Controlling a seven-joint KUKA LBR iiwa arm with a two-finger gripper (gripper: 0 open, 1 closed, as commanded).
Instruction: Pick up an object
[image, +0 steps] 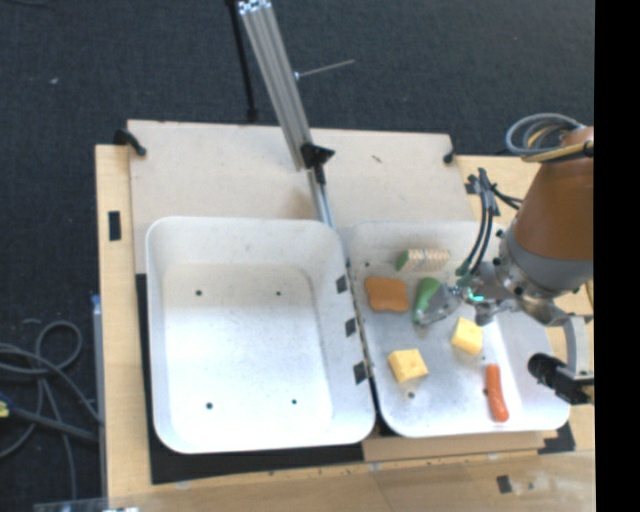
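I have the claw (438, 308) down on the green object (427, 295) at frame right; its grip I cannot tell. Next: close, lift straight.

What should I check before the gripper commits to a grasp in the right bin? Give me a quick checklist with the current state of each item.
1. Gripper is over the right bin: ok.
2. A target lies at the fingertips: ok, the green object is right there.
3. Green object actually sits between the fingers: cannot tell.
4. Neighbours stand apart from the target: not ok, the orange block lies close beside it on the side toward the left bin.
5. Other items out of the way: ok, the two yellow cubes and the red stick lie nearer the bin's front edge.
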